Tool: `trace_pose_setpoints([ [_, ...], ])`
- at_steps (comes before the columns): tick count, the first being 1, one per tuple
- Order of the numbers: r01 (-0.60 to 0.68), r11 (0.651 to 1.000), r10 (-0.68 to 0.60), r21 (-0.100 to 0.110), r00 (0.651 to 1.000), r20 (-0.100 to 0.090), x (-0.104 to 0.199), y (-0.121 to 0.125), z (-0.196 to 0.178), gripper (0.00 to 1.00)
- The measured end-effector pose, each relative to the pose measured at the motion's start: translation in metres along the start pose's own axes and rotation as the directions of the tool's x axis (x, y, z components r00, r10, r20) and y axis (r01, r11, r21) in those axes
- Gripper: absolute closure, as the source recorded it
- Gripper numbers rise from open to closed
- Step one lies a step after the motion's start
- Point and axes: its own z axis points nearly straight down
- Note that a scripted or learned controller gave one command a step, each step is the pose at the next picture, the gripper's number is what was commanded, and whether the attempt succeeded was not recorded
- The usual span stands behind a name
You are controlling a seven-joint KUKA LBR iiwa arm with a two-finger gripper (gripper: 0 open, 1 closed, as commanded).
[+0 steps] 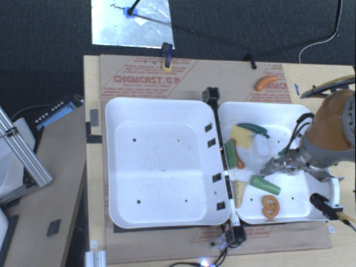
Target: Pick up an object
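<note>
Setting: dark carpet floor, pale wooden bench (55,166), brown printed cardboard sheet (144,77) under two shallow white plastic bins; shiny foil-like sheet (132,14) at upper centre of the frame.
Gripper: metal two-finger gripper (268,168) at centre right, low inside the right-hand white bin (300,213), pointing toward frame left.
Jaws: slightly parted at the tips, nothing seen clamped between them.
Nearest thing: short green cylinder-shaped plastic piece (265,184), lying tilted just below the tips, apparently apart from them.
Next out: clear crumpled plastic piece (260,145) just above the tips; yellow flat block (241,136) further up-left with a dark green curved pod-like toy (253,128) across its top edge.
Along the divider: long green stick-like toy (230,153) beside a small orange-red piece (239,161); cream cone-shaped piece (239,191) below them.
Lower edge: orange pretzel-shaped toy (271,206) near the bin's bottom rim.
Outside the bins: orange sausage-shaped toy (266,83) on the cardboard at upper right; left-hand white bin (119,115) in frame centre.
Risk, miss: likely closing on air, tips sitting between the green cylinder and the clear piece rather than astride either.
Risk, slip: round cylinder likely to roll or squirt out if pinched off-centre.
Risk, clutter: clear piece hard to judge; possible snag or drag instead of a clean lift.
</note>
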Motion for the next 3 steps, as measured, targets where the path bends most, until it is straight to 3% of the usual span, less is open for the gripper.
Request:
trace_pose_setpoints([
  [1,0.012,1.0,-0.012,-0.001,1.0,-0.006,0.052,-0.039,0.0,0.0],
  [2,0.01,1.0,-0.01,-0.008,1.0,-0.003,0.049,-0.035,-0.011,1.0],
  [3,0.021,1.0,-0.021,-0.022,1.0,-0.002,0.107,0.057,-0.107,1.0],
])
